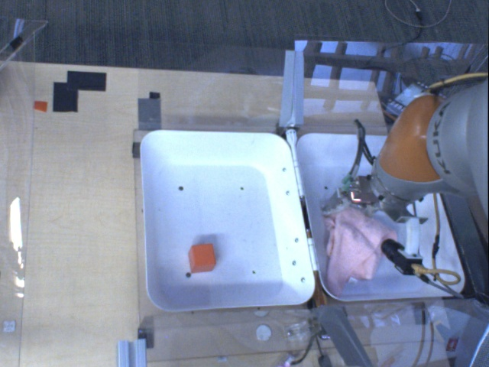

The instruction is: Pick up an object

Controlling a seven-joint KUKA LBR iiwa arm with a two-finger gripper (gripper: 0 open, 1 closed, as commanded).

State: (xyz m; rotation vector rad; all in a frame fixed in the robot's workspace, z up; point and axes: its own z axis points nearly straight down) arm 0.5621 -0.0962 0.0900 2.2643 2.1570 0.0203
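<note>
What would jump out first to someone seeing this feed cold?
Probably the arm, grey with an orange band, reaching in from the right over the right bin. Its end effector sits just above a crumpled pink cloth in that bin. Next, the small orange block lying alone near the front of the left bin.

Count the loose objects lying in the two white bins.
2. An orange block lies in the left bin, toward its near left corner. A pink cloth lies in the right bin, under the arm; the arm may hide more.
</note>
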